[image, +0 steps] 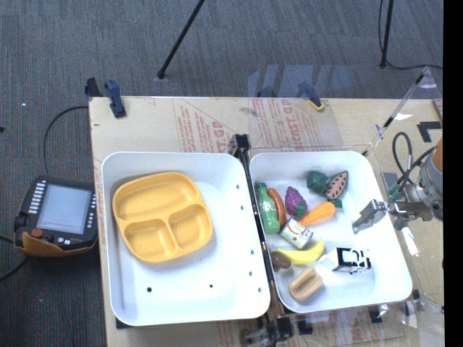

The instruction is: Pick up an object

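- A grey carpeted floor surrounds a cardboard-topped counter; two tripod legs stand on the carpet beyond it.
- Far left, on the floor beside the counter, lies a control pendant with a pale screen and an orange underside.
- The left bin holds a yellow divided plate, lying flat toward the bin's upper left.
- The right bin holds a cluster of toy foods. Along its left wall stands a green bottle with a red-orange piece touching it, then purple grapes, a carrot and a small white carton.
- Toward the far wall lie a dark green vegetable and a watermelon slice, touching each other.
- Nearer the front lie a banana, a bread roll and a black-and-white block.
- At the right, the gripper hangs over the right bin's right edge, above bare white floor and apart from every toy. Whether its fingers are open or closed cannot be told; nothing shows between them.
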Available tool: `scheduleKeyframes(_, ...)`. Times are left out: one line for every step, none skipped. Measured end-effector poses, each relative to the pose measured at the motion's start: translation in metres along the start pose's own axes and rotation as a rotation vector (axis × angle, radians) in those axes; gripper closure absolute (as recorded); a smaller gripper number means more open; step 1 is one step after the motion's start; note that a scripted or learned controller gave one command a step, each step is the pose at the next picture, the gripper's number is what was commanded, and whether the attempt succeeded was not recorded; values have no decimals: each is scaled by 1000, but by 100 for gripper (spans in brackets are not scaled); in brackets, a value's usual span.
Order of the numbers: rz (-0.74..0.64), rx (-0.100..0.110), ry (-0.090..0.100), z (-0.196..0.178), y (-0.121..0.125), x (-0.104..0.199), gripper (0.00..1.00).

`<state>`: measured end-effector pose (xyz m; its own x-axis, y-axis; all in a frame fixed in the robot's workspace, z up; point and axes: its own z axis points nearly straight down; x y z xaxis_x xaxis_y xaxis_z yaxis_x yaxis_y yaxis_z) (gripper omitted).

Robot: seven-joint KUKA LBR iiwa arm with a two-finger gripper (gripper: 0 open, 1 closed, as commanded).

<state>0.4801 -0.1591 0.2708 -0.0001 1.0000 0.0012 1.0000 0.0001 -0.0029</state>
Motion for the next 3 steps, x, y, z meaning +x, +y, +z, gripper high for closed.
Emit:
scheduleKeyframes(-115, -16, -4, 157, 1, 22, 0)
scheduleKeyframes(105, -36, -19, 169, 35, 63, 0)
scheduleKeyframes(114, -38, -14, 159, 37, 63, 100)
